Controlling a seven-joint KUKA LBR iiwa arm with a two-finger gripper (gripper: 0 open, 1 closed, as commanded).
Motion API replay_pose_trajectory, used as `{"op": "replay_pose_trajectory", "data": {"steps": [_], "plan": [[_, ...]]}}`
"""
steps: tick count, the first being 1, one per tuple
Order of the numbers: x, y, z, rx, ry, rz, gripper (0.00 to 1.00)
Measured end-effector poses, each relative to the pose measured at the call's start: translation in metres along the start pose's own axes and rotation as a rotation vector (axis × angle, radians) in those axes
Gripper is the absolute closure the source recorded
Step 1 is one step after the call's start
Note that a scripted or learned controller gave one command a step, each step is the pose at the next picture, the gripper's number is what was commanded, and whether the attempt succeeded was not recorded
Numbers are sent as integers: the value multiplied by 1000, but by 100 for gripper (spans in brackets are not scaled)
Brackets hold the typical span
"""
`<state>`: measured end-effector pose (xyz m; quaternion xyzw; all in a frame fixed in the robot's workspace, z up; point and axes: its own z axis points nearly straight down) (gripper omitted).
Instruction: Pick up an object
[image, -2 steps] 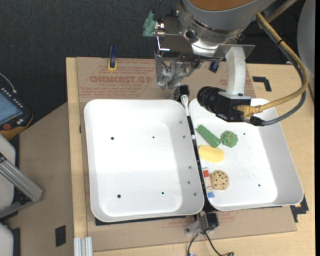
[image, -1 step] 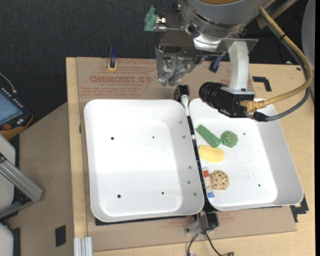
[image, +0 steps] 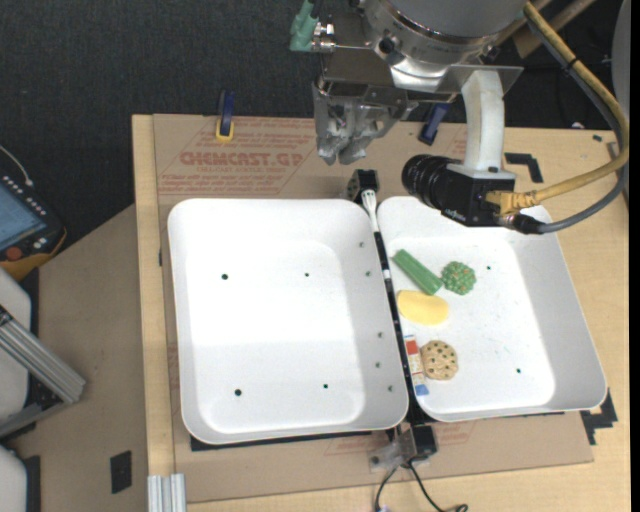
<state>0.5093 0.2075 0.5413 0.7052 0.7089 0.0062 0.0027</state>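
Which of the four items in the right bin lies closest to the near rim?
The round tan cookie, dotted with dark specks. The yellow piece, green stick and green round piece all lie farther back.

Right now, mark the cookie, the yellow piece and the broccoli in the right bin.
cookie (image: 438, 359): camera view, centre of its speckled top.
yellow piece (image: 424, 307): camera view, middle of its rounded body.
broccoli (image: 459, 277): camera view, centre of its green bumpy head.
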Motion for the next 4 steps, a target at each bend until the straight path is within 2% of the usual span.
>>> {"op": "replay_pose_trajectory", "data": {"steps": [1, 2, 3, 4], "plan": [[17, 33, 77, 22, -9, 5, 100], [-16, 35, 2, 3, -2, 9, 100], [19, 25, 7, 11, -3, 1, 100], [18, 26, -4, 7, -2, 3, 100]]}}
